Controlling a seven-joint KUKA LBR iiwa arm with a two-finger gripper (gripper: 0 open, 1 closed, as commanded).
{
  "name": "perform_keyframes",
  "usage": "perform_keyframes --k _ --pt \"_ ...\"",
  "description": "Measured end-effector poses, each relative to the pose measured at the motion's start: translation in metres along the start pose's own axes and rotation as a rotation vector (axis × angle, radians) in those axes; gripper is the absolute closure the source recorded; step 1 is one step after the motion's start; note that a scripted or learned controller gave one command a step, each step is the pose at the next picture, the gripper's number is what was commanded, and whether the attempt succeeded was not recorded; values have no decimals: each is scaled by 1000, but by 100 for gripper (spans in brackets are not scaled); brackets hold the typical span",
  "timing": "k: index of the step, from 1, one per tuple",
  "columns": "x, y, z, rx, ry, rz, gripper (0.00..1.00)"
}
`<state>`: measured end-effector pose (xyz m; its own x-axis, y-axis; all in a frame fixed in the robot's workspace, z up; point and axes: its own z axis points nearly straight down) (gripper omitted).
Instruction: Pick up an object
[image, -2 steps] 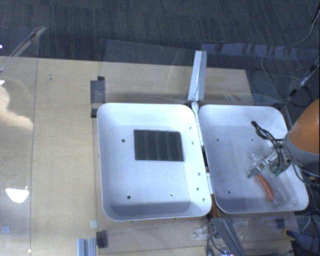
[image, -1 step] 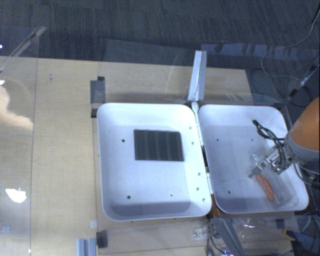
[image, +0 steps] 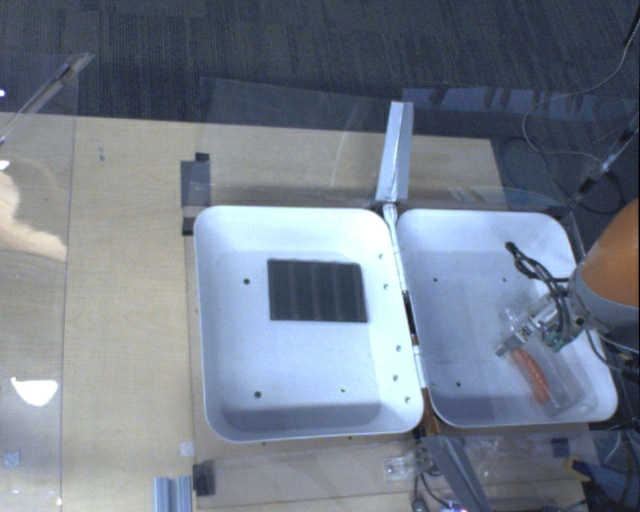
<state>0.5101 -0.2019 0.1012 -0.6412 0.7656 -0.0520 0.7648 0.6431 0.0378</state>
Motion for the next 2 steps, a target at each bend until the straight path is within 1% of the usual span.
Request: perform_keyframes --k 1,2 --pt "-8 10 8 22 30 -27 0" --pt "-7 7 9 20 32 -16 0"
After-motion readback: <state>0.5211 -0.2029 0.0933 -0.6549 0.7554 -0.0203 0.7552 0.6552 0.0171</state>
